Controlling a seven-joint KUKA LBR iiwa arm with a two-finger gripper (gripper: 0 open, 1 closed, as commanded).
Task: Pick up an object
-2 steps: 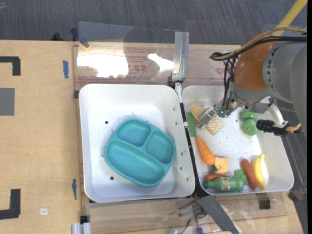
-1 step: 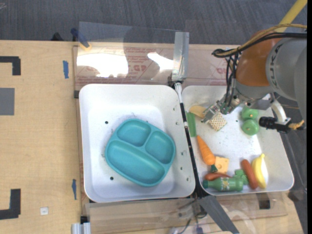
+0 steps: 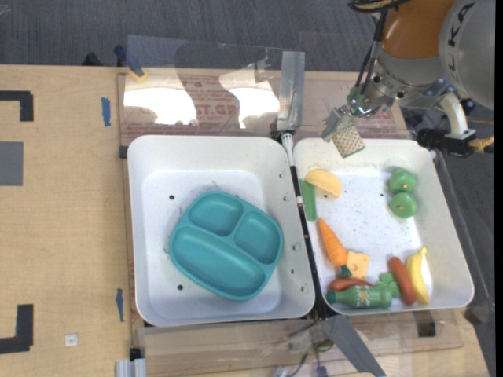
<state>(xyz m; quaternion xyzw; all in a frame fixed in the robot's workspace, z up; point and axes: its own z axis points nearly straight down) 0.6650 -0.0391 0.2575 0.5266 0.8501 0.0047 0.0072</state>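
Note:
My gripper (image 3: 344,129) hangs over the back rim of the right bin (image 3: 452,234), at its left corner. It is shut on a small tan speckled square (image 3: 347,141), which dangles tilted from the fingertips, lifted off the bin floor. Below it in the right bin lie a yellow slice (image 3: 324,182), a green stick (image 3: 309,201), a carrot (image 3: 332,242) and a yellow cheese wedge (image 3: 358,262). Two green round fruits (image 3: 403,192) sit at the right. A banana (image 3: 420,273), a red sausage (image 3: 402,280) and a green bottle (image 3: 365,297) lie along the front.
The left bin (image 3: 149,210) holds a teal divided plate (image 3: 228,243). A grey upright post (image 3: 291,89) stands behind the seam between the bins, just left of the gripper. The arm's orange and grey body (image 3: 440,22) fills the top right.

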